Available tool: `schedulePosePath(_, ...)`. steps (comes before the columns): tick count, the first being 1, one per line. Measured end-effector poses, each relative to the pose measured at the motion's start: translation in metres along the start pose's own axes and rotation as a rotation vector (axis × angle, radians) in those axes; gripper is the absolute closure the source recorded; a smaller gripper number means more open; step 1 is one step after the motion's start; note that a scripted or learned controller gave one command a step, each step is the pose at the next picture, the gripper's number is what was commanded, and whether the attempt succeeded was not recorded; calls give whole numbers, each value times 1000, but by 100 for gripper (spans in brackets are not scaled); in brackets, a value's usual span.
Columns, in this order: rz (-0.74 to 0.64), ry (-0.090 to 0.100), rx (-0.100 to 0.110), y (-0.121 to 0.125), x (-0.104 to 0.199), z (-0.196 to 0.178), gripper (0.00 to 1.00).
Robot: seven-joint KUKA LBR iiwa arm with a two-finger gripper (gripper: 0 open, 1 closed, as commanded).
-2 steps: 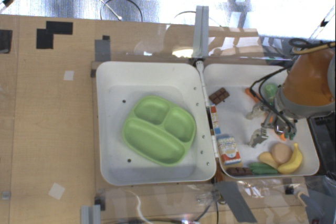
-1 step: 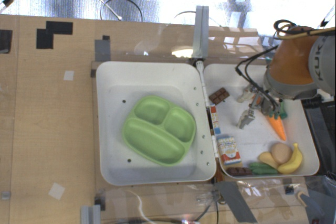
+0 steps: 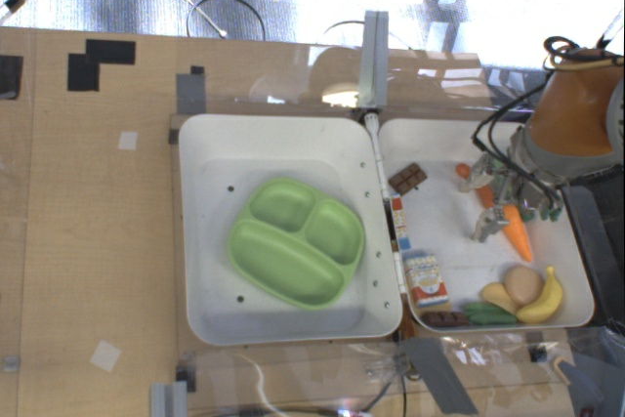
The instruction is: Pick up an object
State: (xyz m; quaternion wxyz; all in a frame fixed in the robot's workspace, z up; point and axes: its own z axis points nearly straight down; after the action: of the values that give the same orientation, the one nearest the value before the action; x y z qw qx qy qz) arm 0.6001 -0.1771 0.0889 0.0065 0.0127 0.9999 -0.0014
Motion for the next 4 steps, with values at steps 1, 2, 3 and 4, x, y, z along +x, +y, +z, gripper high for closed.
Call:
schedulePosePath(1,-5,-17,2,1,-6,-16,100)
schedulePosePath(2,-174,0,-1,-2,-23,-28,100)
schedulePosePath(3,-183,-8,-4,73,-72,-95,100)
schedulePosePath(4,-176,0,-3,68,-69,-92,0)
